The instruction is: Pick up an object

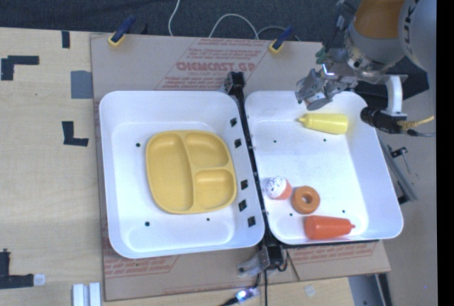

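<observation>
The yellow plastic mustard bottle [325,123] lies flat just below the pincer [317,88], easy to reach; I cannot tell if the pincer is spread.

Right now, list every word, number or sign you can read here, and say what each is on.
"CHEMCAST GP": red print on the brown cardboard sheet under the bins, read from a slant, so the last letters are uncertain.
Smaller red print lines around it on the cardboard: too blurred to read.
Yellow tray, yellow bottle, donut, orange object, small white and orange object: no legible text.
</observation>
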Controlling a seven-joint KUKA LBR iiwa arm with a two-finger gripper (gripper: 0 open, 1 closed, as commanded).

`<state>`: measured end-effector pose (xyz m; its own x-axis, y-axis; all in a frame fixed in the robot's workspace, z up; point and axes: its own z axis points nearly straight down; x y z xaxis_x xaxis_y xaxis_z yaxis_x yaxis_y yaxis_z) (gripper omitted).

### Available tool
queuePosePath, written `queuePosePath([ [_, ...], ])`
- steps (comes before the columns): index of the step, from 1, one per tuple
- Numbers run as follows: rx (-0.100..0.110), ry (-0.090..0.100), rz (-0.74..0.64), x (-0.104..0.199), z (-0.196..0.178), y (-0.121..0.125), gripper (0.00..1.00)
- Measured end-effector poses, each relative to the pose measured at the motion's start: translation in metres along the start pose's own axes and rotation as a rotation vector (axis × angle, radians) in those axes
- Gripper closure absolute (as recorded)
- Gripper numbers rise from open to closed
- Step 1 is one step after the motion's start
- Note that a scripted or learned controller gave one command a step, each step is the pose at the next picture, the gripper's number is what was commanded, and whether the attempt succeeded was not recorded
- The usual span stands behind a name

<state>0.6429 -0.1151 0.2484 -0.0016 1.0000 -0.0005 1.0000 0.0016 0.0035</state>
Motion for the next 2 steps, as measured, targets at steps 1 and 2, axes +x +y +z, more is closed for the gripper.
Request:
queuePosePath([
  [1,0.006,0.001,-0.004,0.048,0.015,-0.007,1.00],
  [2,0.006,0.002,-0.005,0.108,0.011,-0.015,1.00],
])
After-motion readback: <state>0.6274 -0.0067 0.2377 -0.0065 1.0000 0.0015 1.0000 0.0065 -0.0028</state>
